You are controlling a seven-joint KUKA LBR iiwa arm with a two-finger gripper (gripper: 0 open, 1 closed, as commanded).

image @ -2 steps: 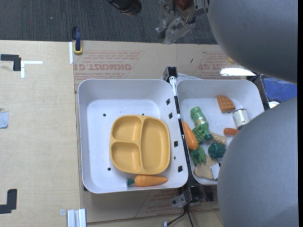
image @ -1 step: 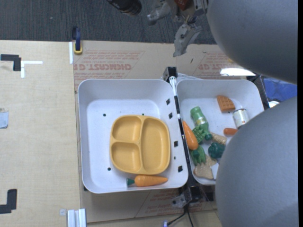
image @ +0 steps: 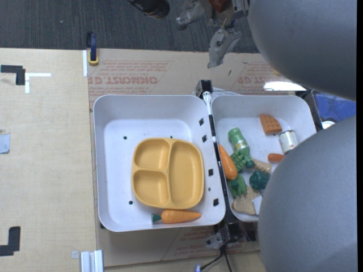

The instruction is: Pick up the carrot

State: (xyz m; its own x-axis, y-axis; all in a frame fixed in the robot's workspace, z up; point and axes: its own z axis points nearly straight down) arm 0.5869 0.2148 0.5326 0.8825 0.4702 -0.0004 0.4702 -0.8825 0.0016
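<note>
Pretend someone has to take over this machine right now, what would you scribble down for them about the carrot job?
Gripper: up above the bins' far edge, nothing between its fingers; I can't tell if it's open or shut.
Carrot: lying in the left bin, at the near wall, just below the yellow divided plate.
A second carrot leans at the right bin's left wall among other toy foods.
Done: nothing picked yet.
Left: come down over a carrot, grip it and lift it.

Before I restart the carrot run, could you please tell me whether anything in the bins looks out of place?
One carrot lies alone in the left bin, wedged between the yellow tray and the bin's near wall. A second carrot leans against the right bin's left wall. Nothing looks spilled or damaged.
</note>
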